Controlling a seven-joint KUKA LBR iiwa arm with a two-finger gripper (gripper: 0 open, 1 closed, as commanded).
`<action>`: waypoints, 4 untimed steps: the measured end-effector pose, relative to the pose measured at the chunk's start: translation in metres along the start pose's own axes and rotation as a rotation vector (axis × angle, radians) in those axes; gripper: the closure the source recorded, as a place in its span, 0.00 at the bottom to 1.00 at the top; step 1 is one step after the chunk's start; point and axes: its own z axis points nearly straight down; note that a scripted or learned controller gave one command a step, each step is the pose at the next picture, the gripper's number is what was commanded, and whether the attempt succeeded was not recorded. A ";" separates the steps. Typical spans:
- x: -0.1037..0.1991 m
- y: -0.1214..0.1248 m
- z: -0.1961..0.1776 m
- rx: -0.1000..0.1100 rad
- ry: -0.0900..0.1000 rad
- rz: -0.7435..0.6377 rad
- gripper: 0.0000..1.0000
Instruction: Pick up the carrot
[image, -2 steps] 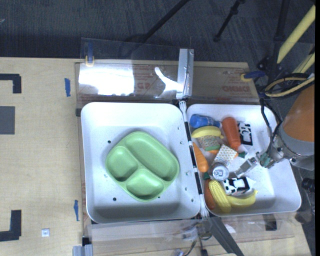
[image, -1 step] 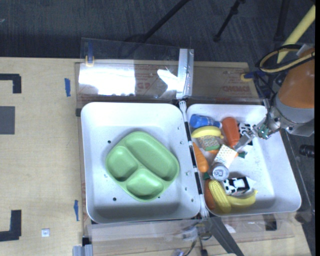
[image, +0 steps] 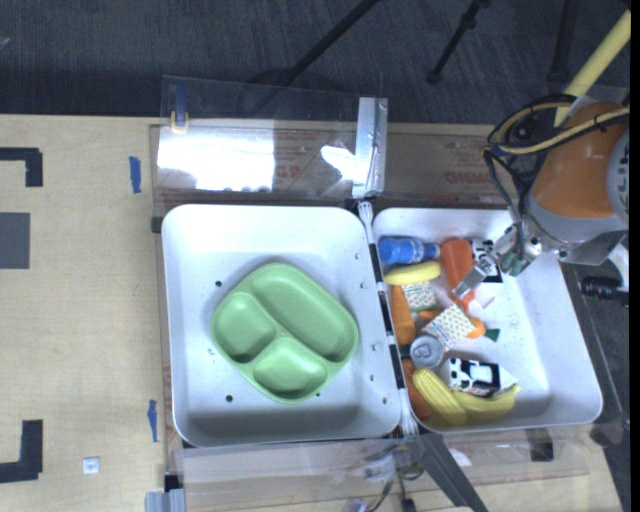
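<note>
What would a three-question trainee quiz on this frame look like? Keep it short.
1. True or false: the green divided plate lies in the left bin.
2. Which thing lies nearest the right bin's near edge? A) blue bottle B) banana C) carrot
3. Fill in: the gripper hovers over the ___ bin.

Key: 1 true. 2 B. 3 right.
</note>
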 end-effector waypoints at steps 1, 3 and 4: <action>0.021 0.046 -0.041 0.011 0.028 -0.370 0.00; -0.008 0.050 -0.041 0.007 0.035 -0.693 0.00; -0.009 0.039 -0.053 0.004 0.035 -0.877 0.00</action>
